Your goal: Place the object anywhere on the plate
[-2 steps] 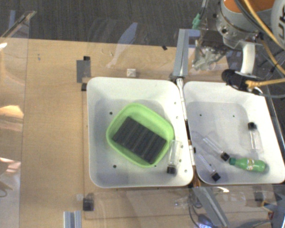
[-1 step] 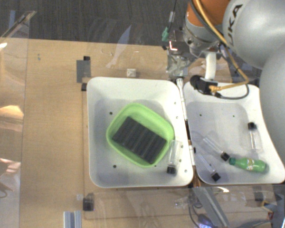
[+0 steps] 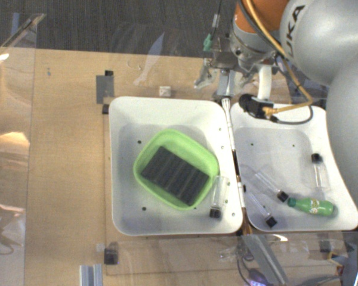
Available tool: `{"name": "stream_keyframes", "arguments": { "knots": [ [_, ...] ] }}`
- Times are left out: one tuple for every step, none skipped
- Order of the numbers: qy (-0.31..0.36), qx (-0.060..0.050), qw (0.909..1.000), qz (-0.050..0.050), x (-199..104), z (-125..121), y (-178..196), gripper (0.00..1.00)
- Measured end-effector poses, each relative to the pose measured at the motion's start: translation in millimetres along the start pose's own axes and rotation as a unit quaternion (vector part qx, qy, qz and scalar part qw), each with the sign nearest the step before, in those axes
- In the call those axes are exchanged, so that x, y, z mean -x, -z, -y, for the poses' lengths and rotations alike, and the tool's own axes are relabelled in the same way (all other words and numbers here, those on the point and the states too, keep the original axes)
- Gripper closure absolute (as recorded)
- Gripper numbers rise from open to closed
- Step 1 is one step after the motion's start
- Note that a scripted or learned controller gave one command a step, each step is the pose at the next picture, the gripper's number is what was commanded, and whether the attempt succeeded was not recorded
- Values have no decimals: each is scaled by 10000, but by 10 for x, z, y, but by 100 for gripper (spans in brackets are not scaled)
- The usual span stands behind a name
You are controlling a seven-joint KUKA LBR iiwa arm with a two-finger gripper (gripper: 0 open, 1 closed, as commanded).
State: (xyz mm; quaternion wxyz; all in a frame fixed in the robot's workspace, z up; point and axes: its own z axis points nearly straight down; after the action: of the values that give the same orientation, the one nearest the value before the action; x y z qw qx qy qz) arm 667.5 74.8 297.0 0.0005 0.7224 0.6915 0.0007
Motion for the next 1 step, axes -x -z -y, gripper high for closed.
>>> {"name": "stream_keyframes", "arguments": {
  "knots": [
    [249, 19, 9997, 2, 765, -50, 1174, 0]
  ]
}}
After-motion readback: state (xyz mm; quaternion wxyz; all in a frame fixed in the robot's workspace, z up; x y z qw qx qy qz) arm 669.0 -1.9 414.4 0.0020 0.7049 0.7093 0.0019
